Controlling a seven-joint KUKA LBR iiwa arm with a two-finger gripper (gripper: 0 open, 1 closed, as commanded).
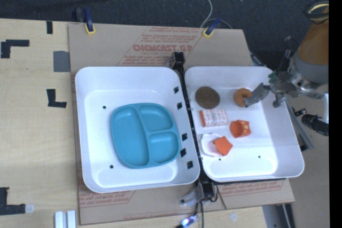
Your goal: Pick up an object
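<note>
A: Evidently, the pick is only beginning. The grey arm with the orange band (315, 50) is reaching in from the right, and its two-finger gripper (267, 94) is hanging over the right edge of the right-hand shallow white bin (278, 168), its fingers (256, 94) looking spread and pinching nothing.

B: So nothing is being lifted?

A: Nothing. Every object is lying on the bin floor. What is left, by my reading, is the whole job: lowering onto one item, closing and raising it.

B: Which item is looking likeliest?

A: I am guessing the small orange-brown ring-shaped doughnut toy (242, 96), which is sitting just beside the fingertip, near the bin's upper right. It is looking round, glossy and small, with a pale hole in the middle.

B: And the others?

A: A flat dark brown round cookie-like disc (207, 97) is lying to its left; below that, a white packet with red print (213, 117); to the right of the packet, a small crumpled orange-red piece (240, 128); lower down, an orange wedge resting on a white scrap (220, 145). The left-hand white bin (88, 115) is carrying a light blue plastic divided tray (144, 133), well apart from the gripper.
</note>
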